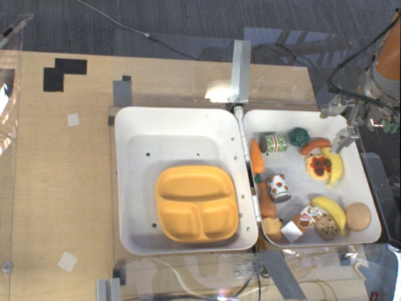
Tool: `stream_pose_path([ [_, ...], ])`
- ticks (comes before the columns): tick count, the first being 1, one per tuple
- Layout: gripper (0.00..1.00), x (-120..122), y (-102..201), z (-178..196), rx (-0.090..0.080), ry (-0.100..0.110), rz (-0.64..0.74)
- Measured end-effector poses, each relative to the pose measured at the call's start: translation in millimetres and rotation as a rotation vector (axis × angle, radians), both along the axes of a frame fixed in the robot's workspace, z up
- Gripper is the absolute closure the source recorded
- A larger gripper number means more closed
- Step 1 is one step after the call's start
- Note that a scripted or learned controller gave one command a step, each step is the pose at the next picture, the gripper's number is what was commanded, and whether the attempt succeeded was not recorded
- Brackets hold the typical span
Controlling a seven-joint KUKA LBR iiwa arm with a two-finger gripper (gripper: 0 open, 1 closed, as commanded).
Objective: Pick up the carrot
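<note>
The carrot (256, 157) is a small orange cone with a green stub at its near end. It lies lengthwise against the left wall of the right bin (369, 196). My gripper (345, 140) hangs over that bin's far right corner, just right of a red sausage (314, 145) and well to the right of the carrot. Nothing shows in its grasp.
Around the carrot lie a green can (273, 143), a red-and-white can (279, 187) and a brown sausage (267, 204). Broccoli (299, 135), a pizza slice (318, 165), two bananas (336, 167), a bun (358, 216) and a cookie (326, 226) fill the rest. The left bin (135, 168) holds an orange divided plate (197, 202).
</note>
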State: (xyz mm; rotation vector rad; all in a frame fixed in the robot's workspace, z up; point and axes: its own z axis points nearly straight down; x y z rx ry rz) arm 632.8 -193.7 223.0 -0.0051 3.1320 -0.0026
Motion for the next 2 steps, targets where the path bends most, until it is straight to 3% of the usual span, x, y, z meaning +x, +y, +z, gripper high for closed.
stream_pose_path([
  [1,0.0,-16,-13,-132,-0.004,-0.008,0.11],
  [2,1.0,-12,-6,-120,0.001,-0.017,0.119],
])
